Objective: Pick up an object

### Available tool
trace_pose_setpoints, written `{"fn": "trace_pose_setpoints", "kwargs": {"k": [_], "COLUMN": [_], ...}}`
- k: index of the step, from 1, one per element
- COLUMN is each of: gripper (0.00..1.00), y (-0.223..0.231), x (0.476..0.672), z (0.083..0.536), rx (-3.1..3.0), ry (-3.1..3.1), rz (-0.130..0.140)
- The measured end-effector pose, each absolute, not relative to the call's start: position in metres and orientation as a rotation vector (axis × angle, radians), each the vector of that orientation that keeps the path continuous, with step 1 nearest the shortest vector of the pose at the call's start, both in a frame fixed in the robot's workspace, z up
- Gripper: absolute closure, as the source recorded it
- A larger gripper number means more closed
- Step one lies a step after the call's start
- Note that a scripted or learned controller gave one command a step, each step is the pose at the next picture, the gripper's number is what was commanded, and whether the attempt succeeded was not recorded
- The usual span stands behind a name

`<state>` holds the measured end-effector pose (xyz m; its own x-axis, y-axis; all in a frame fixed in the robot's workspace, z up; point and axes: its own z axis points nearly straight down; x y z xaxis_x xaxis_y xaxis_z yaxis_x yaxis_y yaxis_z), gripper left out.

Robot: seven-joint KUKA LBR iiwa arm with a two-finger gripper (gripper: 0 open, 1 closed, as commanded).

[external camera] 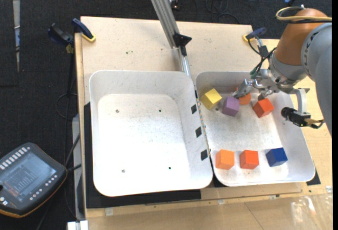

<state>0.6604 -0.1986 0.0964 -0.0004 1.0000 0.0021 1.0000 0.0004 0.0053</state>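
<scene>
My gripper [247, 89] hangs low over the back of the right bin [296, 141]. A small orange block [244, 99] lies right beneath its tip, partly hidden by it. Whether the gripper touches that block is unclear. A purple block [231, 106] sits just to the left of it, and a yellow block [212, 99] lies further left near the bin's wall. To the gripper's right rests a red-orange block [262, 108]. Along the front of the bin lie an orange block [225, 159], a red-orange block [249, 159] and a blue block [276, 156].
The left bin [105, 118] stands beside the right one. A slanted metal pole [161, 4] rises from between the bins at the back. Clamps sit at the bench's back corners [80, 28]. A teach pendant [26, 178] lies at the lower left.
</scene>
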Motion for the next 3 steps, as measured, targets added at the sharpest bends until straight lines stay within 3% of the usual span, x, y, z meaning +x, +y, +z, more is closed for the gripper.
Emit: {"fn": "trace_pose_setpoints", "kwargs": {"k": [1, 2, 3], "gripper": [1.00, 1.00, 1.00], "y": [-0.199, -0.197, -0.200], "x": [0.662, 0.668, 0.660], "z": [0.110, 0.155, 0.202], "rx": [2.211, 2.214, 2.220], "ry": [2.220, 2.220, 2.220], "rz": [0.007, 0.005, 0.000]}}
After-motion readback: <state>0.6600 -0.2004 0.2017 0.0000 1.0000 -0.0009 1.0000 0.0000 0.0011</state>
